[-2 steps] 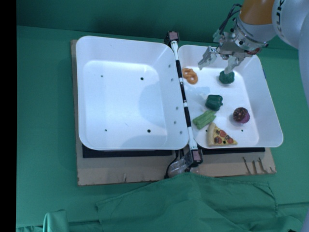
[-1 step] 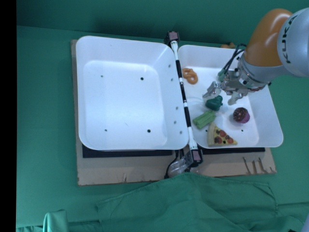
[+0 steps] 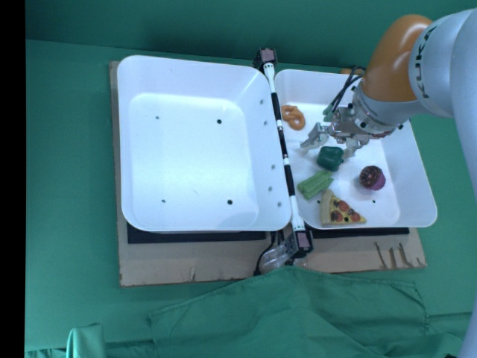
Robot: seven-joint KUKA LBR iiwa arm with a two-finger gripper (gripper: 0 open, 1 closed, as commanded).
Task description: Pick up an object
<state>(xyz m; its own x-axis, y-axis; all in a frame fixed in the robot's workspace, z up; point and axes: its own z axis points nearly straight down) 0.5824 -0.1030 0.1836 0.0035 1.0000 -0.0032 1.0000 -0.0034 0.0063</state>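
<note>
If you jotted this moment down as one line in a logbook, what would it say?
gripper: open, just above green pepper, not holding | right bin: pepper, pretzel, pizza slice, cupcake, green stalks

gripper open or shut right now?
Open: the gripper has its fingers spread apart above the dark green pepper toy, nothing between them.

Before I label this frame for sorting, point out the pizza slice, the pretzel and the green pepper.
pizza slice [image 3: 340,210]: camera view, on its topped middle.
pretzel [image 3: 293,115]: camera view, on its twisted centre.
green pepper [image 3: 330,157]: camera view, on its dark green body, just under the gripper.
</note>
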